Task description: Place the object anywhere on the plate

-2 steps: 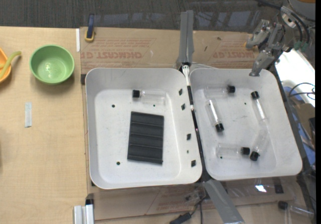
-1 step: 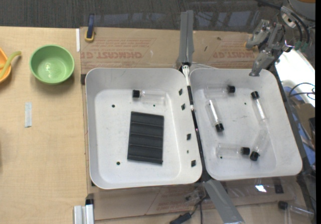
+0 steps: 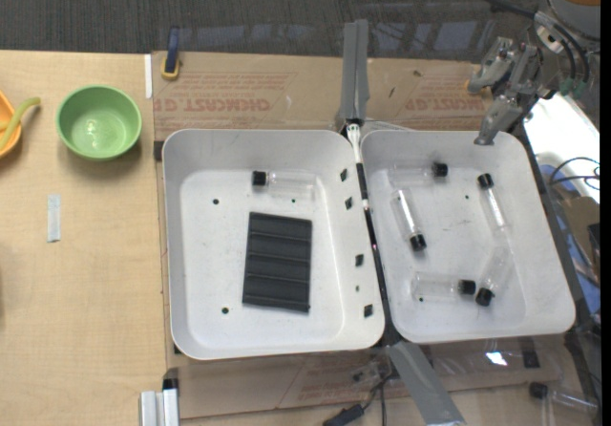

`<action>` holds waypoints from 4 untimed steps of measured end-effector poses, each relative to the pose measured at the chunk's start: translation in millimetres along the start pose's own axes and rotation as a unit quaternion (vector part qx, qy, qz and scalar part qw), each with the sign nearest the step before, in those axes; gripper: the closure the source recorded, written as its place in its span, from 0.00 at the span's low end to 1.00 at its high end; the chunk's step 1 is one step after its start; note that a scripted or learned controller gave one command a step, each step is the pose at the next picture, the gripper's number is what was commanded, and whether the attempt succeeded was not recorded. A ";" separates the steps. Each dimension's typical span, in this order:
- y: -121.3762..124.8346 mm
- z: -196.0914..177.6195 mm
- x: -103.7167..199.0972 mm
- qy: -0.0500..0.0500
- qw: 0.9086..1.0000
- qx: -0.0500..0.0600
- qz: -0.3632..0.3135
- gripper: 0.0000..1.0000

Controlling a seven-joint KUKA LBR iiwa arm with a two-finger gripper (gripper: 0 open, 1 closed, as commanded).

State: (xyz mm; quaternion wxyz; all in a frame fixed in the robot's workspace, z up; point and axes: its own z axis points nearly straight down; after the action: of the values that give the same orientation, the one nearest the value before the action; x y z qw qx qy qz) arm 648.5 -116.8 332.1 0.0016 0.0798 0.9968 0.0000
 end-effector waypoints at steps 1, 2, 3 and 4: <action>0.0 0.0 0.0 0.000 1.000 0.000 0.000 0.00; -71.4 -16.5 -9.1 -0.002 0.938 0.000 -0.347 0.00; -71.4 -16.3 -9.1 -0.002 0.938 0.000 -0.347 0.00; -71.4 -16.3 -9.1 -0.002 0.938 0.000 -0.348 0.00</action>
State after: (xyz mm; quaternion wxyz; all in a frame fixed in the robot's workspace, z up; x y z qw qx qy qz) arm 646.1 -188.7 348.5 0.0034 -0.2716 0.9624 -0.0003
